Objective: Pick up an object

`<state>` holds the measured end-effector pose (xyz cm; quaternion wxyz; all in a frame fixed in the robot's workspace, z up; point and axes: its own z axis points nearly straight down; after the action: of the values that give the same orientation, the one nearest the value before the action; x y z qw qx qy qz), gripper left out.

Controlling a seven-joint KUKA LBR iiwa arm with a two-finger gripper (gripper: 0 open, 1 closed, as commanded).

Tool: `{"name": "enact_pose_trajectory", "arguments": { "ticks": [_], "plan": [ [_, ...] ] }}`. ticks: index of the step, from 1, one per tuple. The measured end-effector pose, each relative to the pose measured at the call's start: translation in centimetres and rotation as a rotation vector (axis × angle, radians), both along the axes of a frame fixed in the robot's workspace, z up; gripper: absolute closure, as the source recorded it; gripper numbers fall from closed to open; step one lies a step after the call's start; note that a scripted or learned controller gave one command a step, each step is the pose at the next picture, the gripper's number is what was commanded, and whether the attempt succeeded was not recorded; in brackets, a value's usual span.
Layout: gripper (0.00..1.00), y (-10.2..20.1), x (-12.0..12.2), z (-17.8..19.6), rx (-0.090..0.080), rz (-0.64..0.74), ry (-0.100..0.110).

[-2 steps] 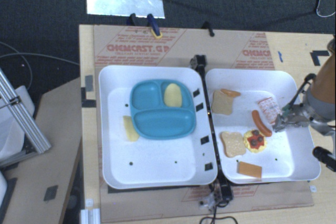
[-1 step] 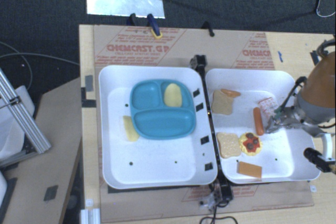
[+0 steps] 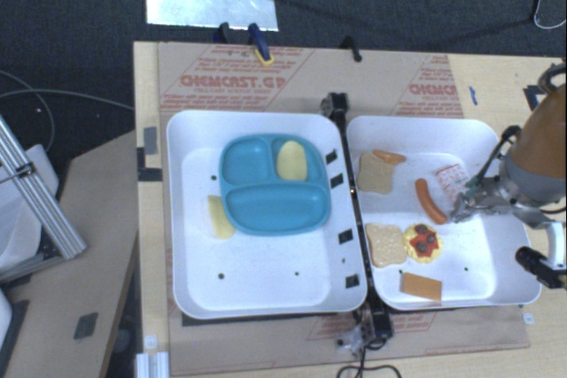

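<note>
My gripper [image 3: 463, 207] hangs low in the right bin [image 3: 478, 137], just right of a red-orange sausage [image 3: 431, 201] and close to touching its lower end. A bread slice [image 3: 376, 177] with a small orange piece [image 3: 389, 158] on its top edge lies at the bin's left. Lower down are a second bread slice [image 3: 385, 244], a small round pizza [image 3: 423, 243] and an orange cracker [image 3: 420, 286]. A red-patterned white packet [image 3: 450, 176] lies above the gripper.
The left bin [image 3: 266, 283] bears a blue divided plate [image 3: 273, 190] with a yellow food item [image 3: 291, 160] in its upper right compartment. A pale yellow piece [image 3: 220, 217] lies left of the plate. A black divider with clips [image 3: 347, 190] separates the bins.
</note>
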<state>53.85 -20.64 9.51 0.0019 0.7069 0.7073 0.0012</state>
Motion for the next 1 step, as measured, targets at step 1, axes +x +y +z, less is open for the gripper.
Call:
{"name": "enact_pose_trajectory", "arguments": {
  "ticks": [1],
  "plan": [
    [1.0,4.55,2.44,9.03,0.0,0.005,0.0]
  ]
}}
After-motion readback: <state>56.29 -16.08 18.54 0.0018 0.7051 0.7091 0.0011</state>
